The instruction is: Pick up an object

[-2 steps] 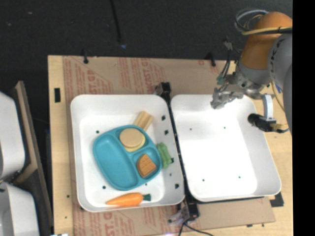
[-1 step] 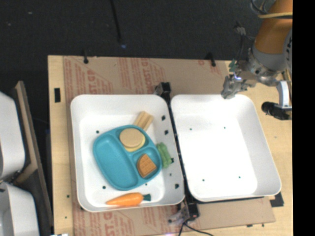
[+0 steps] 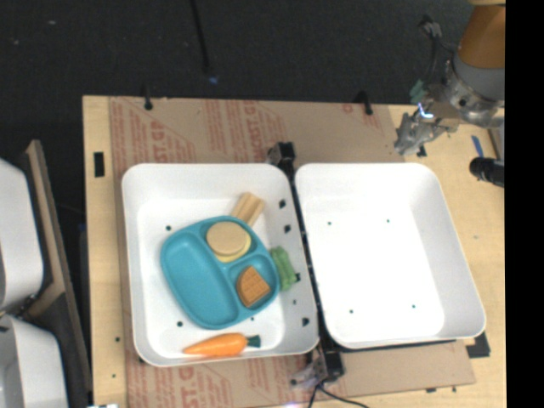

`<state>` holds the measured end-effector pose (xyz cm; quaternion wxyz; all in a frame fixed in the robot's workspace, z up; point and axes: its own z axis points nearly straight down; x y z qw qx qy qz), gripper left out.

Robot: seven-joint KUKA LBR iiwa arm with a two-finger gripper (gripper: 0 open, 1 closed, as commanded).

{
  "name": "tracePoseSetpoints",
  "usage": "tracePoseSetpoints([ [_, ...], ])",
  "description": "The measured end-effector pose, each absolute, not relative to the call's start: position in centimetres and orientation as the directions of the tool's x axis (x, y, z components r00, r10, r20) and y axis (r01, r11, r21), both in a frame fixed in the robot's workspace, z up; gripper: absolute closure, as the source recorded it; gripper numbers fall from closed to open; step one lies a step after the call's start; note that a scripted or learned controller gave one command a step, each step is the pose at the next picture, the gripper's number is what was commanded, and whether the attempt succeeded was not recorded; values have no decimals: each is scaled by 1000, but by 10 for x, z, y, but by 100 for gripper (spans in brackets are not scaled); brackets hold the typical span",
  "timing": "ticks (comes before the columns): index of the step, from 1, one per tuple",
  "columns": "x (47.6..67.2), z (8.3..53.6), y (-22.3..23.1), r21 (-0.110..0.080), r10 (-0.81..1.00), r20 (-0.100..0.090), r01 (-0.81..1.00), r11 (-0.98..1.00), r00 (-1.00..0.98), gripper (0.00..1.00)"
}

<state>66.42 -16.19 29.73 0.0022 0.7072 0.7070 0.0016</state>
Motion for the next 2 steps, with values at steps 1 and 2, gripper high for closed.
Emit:
tracePoseSetpoints([
  [1,645,285,-106,1,1000,1,1000,3,-3,100],
  [2,629,269,-62,0,1000,1,1000,2,-2,100],
])
